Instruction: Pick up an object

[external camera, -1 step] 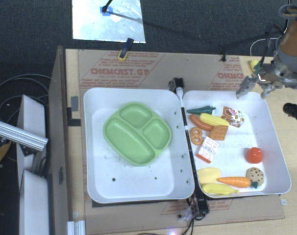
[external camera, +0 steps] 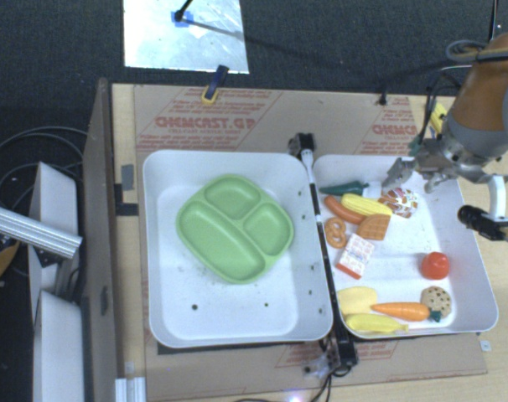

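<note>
The counter (external camera: pixel 237 111) is topped with brown printed cardboard and stands on dark carpeted floor (external camera: pixel 53 48). A shiny silver sheet (external camera: pixel 185 23) lies on the floor at the far side. Black cables (external camera: pixel 28 170) coil at left, beside a white frame (external camera: pixel 57 249) with a metal bar (external camera: pixel 32 231).

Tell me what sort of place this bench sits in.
Probably a robotics lab test bench, not a kitchen. Two white bins sit on cardboard; the right one holds toy food such as a plastic carrot, loose cables trail at the left, and the gripper hangs above.
</note>
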You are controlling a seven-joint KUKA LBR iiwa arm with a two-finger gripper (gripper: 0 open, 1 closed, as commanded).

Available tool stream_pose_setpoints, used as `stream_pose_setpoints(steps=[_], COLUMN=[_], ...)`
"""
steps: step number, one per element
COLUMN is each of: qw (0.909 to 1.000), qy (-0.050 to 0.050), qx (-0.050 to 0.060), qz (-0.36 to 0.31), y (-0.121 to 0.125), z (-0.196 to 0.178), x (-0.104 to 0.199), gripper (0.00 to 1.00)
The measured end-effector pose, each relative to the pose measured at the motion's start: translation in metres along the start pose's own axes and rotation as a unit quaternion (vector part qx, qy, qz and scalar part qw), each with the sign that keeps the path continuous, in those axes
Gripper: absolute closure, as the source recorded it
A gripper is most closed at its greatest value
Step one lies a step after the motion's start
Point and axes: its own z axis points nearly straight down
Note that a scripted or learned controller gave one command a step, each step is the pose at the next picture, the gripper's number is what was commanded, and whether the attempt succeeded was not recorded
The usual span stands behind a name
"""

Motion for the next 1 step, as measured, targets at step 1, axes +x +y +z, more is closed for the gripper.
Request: stream_pose_setpoints(steps=[1], qw=[1.0], qy=[-0.001], qx=[-0.001], qz=[0.0], y=[0.0086], z=[0.0358], x=[0.0125], gripper=[0.0])
